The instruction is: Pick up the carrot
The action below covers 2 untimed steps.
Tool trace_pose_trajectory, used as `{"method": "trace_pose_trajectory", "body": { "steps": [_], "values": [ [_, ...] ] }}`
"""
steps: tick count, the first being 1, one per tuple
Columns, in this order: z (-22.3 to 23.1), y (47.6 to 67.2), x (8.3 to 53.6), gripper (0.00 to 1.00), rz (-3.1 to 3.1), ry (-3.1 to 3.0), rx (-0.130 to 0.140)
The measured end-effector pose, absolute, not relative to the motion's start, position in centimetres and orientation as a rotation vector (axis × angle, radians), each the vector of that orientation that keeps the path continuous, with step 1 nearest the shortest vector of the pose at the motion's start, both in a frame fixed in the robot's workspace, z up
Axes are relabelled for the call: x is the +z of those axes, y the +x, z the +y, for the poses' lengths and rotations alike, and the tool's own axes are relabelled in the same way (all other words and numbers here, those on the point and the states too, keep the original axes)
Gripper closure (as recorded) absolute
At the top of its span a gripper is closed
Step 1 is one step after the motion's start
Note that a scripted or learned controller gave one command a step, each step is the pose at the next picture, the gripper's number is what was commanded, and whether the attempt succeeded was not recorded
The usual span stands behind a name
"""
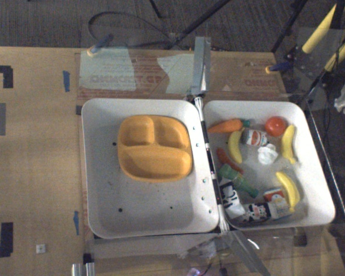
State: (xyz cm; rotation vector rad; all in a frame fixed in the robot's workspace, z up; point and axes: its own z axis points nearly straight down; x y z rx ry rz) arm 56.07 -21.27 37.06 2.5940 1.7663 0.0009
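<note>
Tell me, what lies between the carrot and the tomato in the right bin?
In the camera view, a small jar lies between the carrot and the tomato, slightly below their line.

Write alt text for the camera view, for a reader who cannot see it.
A carrot lies at the far left of the right bin among three bananas, a tomato and small packages. The left bin holds an orange divided plate.

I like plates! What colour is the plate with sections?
Orange-yellow: the plate, seen in the camera view.
</note>
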Motion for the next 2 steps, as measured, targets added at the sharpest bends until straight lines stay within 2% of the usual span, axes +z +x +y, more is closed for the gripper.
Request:
{"method": "trace_pose_trajectory", "body": {
  "steps": [1,2],
  "values": [
    [-21.1,54.9,38.4,1.00,1.193,2.903,0.001],
    [-21.5,55.6,43.5,1.00,0.660,3.070,0.000]
  ]
}}
